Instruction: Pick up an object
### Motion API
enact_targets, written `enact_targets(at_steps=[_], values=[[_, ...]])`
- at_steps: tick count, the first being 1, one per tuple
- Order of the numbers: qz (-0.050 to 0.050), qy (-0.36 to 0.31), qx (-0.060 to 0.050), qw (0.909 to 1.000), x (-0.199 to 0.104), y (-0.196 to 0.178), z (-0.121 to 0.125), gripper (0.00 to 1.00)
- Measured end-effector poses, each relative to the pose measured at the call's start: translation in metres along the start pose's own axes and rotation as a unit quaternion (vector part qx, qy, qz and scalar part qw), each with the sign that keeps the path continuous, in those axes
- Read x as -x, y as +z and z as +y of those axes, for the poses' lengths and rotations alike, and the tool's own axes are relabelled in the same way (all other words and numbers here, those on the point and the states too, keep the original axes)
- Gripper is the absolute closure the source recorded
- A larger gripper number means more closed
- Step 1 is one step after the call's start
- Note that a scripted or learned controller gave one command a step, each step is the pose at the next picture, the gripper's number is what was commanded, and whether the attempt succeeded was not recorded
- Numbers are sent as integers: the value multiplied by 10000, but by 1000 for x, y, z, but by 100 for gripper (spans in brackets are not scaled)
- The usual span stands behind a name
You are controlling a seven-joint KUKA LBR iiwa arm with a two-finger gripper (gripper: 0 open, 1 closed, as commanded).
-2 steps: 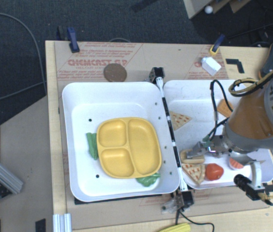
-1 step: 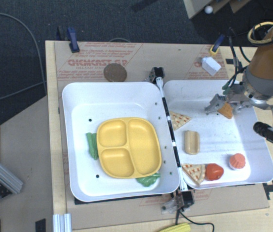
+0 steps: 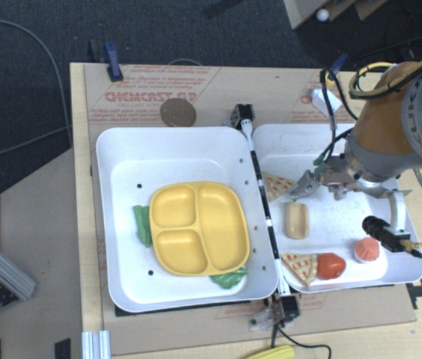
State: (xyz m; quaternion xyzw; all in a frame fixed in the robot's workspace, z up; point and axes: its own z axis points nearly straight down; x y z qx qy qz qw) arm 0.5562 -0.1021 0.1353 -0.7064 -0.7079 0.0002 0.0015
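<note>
At the near edge of the right bin [image 3: 402,275] a waffle-patterned wedge [image 3: 299,266] lies touching a red tomato [image 3: 331,265], and an orange-red ball [image 3: 368,250] sits near them on the right. In the left bin [image 3: 114,200] a green leaf [image 3: 230,279] pokes out from under the near rim of a yellow divided plate [image 3: 198,226], which fills the middle of that bin. A second green piece [image 3: 143,224] is tucked under the plate's left side.

Farther back in the right bin, a tan roll [image 3: 296,220] lies close to the wall between the two bins. The gripper [image 3: 303,188] is just beyond it, with its tip pointing down and left toward the bin floor. A second wedge [image 3: 277,185] is just to the left of the tip. Nothing is visibly held, and I cannot tell from this angle whether the gripper is spread or closed.

Beyond the bins, on the cardboard-covered tabletop [image 3: 84,163], are a brown disc [image 3: 178,113], a black clip [image 3: 242,114] and, at the far left corner, a blue clamp [image 3: 112,60].
</note>
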Motion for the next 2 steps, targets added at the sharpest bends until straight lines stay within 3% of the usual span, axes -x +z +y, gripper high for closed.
enact_targets(at_steps=[1, 2], values=[[-4, 10, 2, 10000, -9, 51, -15, 0], [-3, 11, 1, 10000, -11, 51, -37, 0]])
